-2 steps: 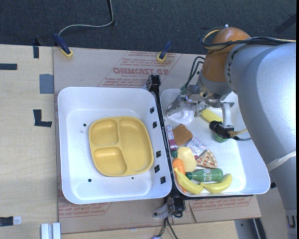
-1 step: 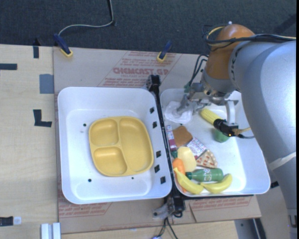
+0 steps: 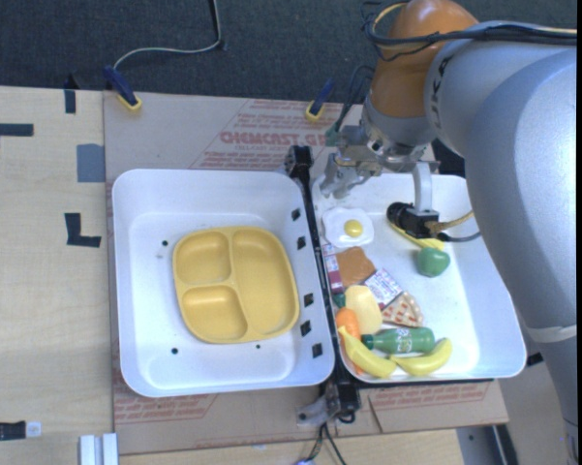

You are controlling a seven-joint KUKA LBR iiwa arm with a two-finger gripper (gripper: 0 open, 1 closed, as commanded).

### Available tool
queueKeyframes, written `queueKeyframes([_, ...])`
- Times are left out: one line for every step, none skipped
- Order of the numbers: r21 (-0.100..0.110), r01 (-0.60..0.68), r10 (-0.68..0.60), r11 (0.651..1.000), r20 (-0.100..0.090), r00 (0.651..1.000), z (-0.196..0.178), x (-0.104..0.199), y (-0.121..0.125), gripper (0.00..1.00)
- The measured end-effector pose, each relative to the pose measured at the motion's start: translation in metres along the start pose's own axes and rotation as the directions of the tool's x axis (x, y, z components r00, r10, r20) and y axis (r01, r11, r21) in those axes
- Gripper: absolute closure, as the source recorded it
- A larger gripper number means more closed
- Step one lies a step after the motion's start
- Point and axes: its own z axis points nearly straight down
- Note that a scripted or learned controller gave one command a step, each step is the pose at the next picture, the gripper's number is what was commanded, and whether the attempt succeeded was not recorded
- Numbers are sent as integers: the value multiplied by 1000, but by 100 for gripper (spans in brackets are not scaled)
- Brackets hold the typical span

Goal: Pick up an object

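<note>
My gripper (image 3: 341,177) hangs over the far left corner of the right bin (image 3: 486,303), just above a toy fried egg (image 3: 350,229). Nothing shows as held in it. Below the egg lie a brown toast slice (image 3: 354,264), a pink packet (image 3: 334,277) and a white wrapper (image 3: 383,286). A green pepper (image 3: 432,261) sits to the right. Toward the near edge are a yellow cheese wedge (image 3: 362,307), a carrot (image 3: 346,320), a waffle piece (image 3: 403,311), a green bottle (image 3: 403,340) and a banana (image 3: 399,361).
The left bin (image 3: 126,289) holds a yellow divided plate (image 3: 235,284). A black clip-lined wall (image 3: 308,250) separates the two bins. The grey arm (image 3: 508,143) covers the right bin's far right side. Yellow clamps (image 3: 124,90) hold the cardboard at the back.
</note>
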Motion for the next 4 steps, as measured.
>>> queueKeyframes([2, 0, 0, 1000, 1, 1000, 1, -1, -1, 0])
queueKeyframes([3, -3, 3, 1000, 3, 1000, 1, -69, 2, 0])
queueKeyframes([-2, -2, 2, 1000, 4, 1000, 99, -126, 3, 0])
queueKeyframes([0, -1, 1, 1000, 1, 1000, 100, -75, 3, 0])
